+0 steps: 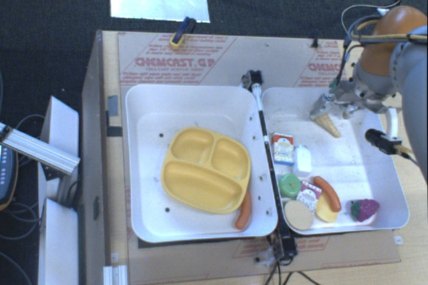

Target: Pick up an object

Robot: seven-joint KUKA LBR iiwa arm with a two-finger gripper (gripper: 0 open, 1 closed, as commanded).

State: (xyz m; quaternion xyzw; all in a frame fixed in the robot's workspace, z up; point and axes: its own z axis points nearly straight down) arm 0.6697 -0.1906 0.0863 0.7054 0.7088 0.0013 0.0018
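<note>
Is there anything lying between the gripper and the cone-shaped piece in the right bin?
Nothing visible does. The gripper sits right at the top end of the cone-shaped piece in the far part of the right bin. The other toys, such as the carton and sausage, lie nearer the camera, off that path.
</note>
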